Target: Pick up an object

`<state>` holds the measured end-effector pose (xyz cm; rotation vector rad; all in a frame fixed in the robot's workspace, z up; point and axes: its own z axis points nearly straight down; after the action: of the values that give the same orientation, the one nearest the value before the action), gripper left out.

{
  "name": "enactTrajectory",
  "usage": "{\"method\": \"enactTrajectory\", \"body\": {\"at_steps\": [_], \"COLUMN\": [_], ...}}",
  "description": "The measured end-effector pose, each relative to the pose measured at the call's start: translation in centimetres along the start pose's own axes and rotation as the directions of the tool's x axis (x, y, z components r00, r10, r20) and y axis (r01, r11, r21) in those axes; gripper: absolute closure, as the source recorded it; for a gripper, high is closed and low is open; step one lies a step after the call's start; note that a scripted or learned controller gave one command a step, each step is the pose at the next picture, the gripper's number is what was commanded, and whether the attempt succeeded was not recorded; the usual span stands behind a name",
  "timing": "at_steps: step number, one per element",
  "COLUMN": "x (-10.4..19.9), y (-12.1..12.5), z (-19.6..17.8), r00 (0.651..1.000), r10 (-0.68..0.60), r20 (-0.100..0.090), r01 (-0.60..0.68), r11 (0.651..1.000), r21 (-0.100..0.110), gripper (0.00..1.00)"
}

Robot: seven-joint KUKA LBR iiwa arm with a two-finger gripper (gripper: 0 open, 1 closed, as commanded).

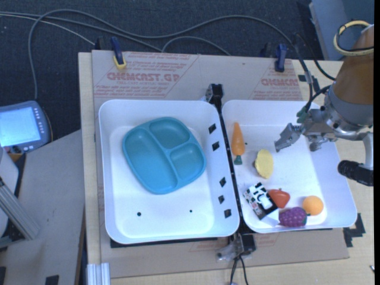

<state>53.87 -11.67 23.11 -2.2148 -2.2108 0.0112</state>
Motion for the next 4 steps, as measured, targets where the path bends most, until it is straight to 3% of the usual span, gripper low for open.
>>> {"method": "enactTrajectory", "body": {"at_steps": [1, 3, 4], "x": [0.0, 0.9, 0.5], "y": [0.2, 0.3, -0.1], "z": [-0.6, 8.1, 14.3], "r00": [1.000, 1.000, 1.000], "r10": [-0.003, -0.002, -0.001], "r20": [0.002, 0.001, 0.001], "r01": [0.003, 0.002, 0.001], "r11": [1.000, 1.000, 1.000], "r21": [-0.012, -0.007, -0.005], "gripper": [0.00, 0.00, 0.00]}}
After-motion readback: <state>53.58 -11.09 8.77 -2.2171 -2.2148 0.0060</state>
